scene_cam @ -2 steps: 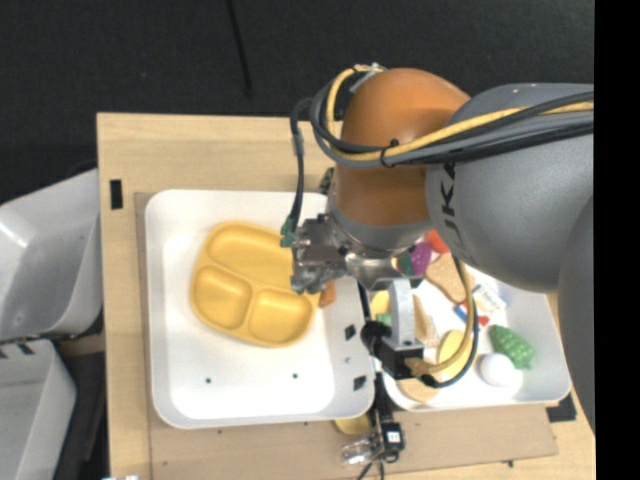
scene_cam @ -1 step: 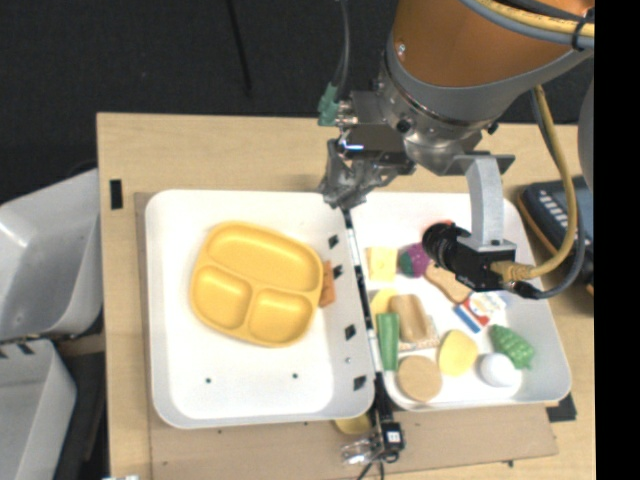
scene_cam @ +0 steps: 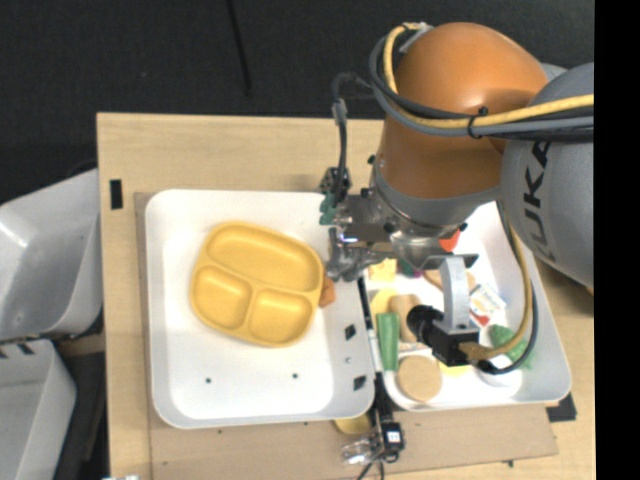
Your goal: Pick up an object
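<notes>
From where I stand, the arm point(scene_cam: 440, 118) reaches in over the right bin point(scene_cam: 548, 368), and its broad orange band covers much of that bin's far half. The hand point(scene_cam: 345, 243) hangs low over the seam where the two white bins meet on the wooden tabletop point(scene_cam: 120, 148). The wrist hides it from above, so I cannot tell whether it is clenched or released, and I see nothing clearly gripped in it.

A yellow divided plate point(scene_cam: 255, 283) lies flat in the left bin point(scene_cam: 250, 378), well towards its middle. Its right rim is just beside the hand. A small orange piece point(scene_cam: 327, 293) sits against that rim, just below the hand.

The right bin holds a crowded heap nearer to me than the hand. A green stick point(scene_cam: 386, 340) lies along the bin's left wall. A tan disc point(scene_cam: 420, 376) rests flat just beside it, at the near edge. Both lie near the hand but apart from it.
</notes>
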Robot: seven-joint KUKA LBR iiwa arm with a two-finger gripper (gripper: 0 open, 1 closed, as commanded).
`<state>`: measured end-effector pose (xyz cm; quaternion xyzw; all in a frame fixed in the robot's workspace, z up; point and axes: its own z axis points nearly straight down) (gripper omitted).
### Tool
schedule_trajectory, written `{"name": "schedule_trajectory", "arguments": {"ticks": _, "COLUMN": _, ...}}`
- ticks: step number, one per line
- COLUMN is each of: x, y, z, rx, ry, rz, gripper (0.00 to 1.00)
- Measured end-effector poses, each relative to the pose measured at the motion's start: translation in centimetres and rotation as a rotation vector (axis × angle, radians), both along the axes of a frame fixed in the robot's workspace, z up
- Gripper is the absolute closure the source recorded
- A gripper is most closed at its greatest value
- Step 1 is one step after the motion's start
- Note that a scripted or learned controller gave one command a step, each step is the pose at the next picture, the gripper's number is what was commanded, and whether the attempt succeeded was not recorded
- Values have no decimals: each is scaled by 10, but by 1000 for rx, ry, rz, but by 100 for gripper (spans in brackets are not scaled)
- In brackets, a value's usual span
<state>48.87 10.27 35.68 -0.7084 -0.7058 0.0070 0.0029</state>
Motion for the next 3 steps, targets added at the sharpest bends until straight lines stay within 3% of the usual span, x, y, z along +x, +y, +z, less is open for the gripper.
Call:
{"name": "schedule_trajectory", "arguments": {"ticks": 1, "x": 2, "y": 12, "z": 80, "rx": 8, "ry": -22, "rz": 8, "gripper": 100}}
{"name": "schedule_trajectory", "arguments": {"ticks": 2, "x": 2, "y": 11, "z": 86, "rx": 4, "ry": -16, "rz": 16, "gripper": 100}}
{"name": "schedule_trajectory", "arguments": {"ticks": 3, "x": 0, "y": 52, "z": -14, "rx": 3, "ry": -6, "rz": 10, "gripper": 100}}
